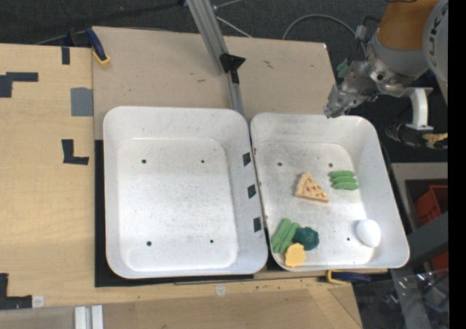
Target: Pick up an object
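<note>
hovering end effector (336,107) above right bin (378,147) far rim.

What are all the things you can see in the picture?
White bins: two, side by side on the bench.
Waffle wedge: one, orange-tan, middle of the right bin.
Pea pods: one pair, green, right of the wedge.
Bean pods: one bunch, green, right bin's near left corner.
Dark green lump: one, beside the bean pods.
Yellow piece: one, near edge.
Egg: one, white, near right corner.
Gripper: one, grey, above the right bin's far rim.
</note>
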`<state>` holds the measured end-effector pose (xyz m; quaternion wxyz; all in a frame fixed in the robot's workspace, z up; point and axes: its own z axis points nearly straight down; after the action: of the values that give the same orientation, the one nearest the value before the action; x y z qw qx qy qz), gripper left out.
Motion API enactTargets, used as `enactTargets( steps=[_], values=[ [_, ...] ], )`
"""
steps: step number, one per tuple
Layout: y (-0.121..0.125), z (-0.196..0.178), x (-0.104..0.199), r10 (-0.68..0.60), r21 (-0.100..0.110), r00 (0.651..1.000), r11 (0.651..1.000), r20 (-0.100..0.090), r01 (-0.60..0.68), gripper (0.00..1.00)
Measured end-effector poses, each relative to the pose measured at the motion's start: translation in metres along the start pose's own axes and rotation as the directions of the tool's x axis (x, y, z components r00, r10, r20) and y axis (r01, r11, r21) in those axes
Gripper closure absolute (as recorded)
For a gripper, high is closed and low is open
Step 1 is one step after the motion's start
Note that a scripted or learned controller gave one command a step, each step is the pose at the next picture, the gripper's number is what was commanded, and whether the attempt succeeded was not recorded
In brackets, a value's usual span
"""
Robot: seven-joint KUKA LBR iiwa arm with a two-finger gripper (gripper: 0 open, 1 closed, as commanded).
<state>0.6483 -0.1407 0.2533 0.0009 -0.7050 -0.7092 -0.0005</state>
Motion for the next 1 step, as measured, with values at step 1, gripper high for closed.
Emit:
enactTargets(
  steps=[1],
  values=[
    [-0.0054,-0.0011,0.0493,0.000,0.001,1.000,1.000,0.000,0.000,1.00]
  ],
)
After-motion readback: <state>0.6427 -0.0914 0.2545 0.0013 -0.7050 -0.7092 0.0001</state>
